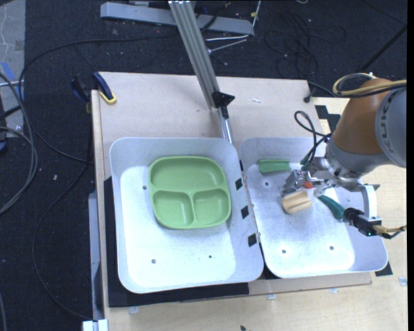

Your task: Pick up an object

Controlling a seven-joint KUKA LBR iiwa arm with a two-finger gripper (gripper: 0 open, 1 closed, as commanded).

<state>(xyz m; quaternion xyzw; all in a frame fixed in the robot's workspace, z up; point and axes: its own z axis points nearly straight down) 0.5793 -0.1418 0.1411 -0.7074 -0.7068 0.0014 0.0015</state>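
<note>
Tan block (297, 203) is seen in the right bin (310, 258), just below the gripper (296, 183); finger state cannot be told. Green tool (274, 166) and teal tool (333, 205) lie close by. Green divided plate (190, 192) occupies the left bin (129, 245).

A pale wooden bench (162, 103) stands on dark carpet (45, 194); black cables (39, 139) trail at nine o'clock, a metal frame (174, 18) at twelve.

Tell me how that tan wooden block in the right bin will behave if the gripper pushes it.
The tan block looks stiff and solid, so it should slide rather than bend. Its flat faces suggest it won't roll. It looks small and probably light, so a nudge from the gripper could skid it across the smooth right bin.
</note>
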